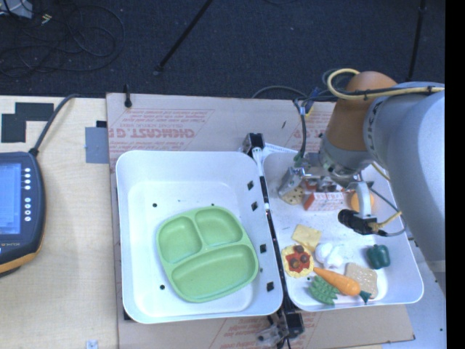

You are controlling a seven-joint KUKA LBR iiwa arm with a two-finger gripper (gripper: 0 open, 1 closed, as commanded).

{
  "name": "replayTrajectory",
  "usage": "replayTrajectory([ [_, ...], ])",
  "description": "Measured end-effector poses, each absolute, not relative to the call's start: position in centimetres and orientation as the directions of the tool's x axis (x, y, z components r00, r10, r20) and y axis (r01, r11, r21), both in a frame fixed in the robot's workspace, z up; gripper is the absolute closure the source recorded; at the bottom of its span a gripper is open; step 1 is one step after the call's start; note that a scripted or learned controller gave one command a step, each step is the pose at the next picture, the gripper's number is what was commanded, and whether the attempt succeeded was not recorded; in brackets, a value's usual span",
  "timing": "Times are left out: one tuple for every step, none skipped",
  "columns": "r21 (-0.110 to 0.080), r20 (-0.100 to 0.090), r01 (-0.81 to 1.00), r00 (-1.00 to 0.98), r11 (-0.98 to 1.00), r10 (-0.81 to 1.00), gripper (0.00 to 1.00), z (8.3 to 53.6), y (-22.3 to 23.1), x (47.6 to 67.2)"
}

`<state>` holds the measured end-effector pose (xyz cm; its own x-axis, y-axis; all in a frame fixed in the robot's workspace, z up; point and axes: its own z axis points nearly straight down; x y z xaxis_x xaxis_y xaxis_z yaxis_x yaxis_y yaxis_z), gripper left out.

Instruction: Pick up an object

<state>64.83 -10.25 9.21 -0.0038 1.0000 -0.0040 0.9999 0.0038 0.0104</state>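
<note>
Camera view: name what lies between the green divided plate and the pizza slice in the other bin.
In the camera view, between the green divided plate and the pizza slice lie bare white bin floor and the two bins' adjoining walls with black clips.

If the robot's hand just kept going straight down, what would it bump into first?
Probably the tan holey cracker lying right under the hand in the right bin, though depth is hard to judge from this slant.

This is looking like a robotics lab: left of the two white bins (190, 167) a teach pendant (18, 208) is lying on the bench, cables (69, 27) are trailing over dark flooring, probably carpet, behind them.
</note>
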Motion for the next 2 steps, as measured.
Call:
replayTrajectory([
  [-0.005, 0.001, 1.0, -0.002, 0.002, 1.0, 1.0, 9.85, -10.24, 64.39],
  [-0.005, 0.0, 1.0, -0.003, 0.003, 1.0, 0.0, 9.72, -10.22, 64.37],
])
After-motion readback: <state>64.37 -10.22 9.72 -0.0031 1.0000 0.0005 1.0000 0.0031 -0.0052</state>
